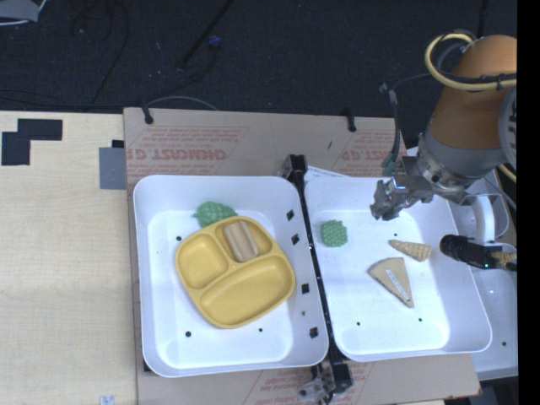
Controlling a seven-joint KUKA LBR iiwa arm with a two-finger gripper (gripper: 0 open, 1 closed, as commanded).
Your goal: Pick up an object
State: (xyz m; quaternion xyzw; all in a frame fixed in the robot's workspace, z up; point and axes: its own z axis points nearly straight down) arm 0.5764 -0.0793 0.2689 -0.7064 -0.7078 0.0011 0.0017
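1. Look first at the gripper, low over the far end of the right bin, with nothing visibly carried. Cannot tell whether spread or pressed together, given the slant and the dark metal.
2. No named target in the task, so choose among the nearest pieces.
   - Green knobbly ball: near side of the gripper and off to the view's left.
   - Tan cone-shaped piece: directly on the gripper's near side.
   - Tan triangular wedge: beyond the cone piece, close to it but apart.
3. Risk with the ball: rolling off under an off-centre squeeze, probably toward the black divider on the view's left of the gripper.
4. Risk with the cone piece and the wedge: both flat and tapered, so likely to slide out of a pinch near the thin end, or to be pressed against the floor without being caught.
5. Risk from their closeness: nudging one while coming down on the other.
6. Farther from the gripper, past the divider, in the left bin:
   - Yellow divided plate, with a tan roll in the small far compartment nearer the gripper.
   - Green leafy piece at the plate's far edge, touching or tucked under; cannot tell which.
   - Wide and shallow, so a poor bet except at the rim, and liable to tip and spill the roll.
7. Judged stage: approach only, no grasp yet.
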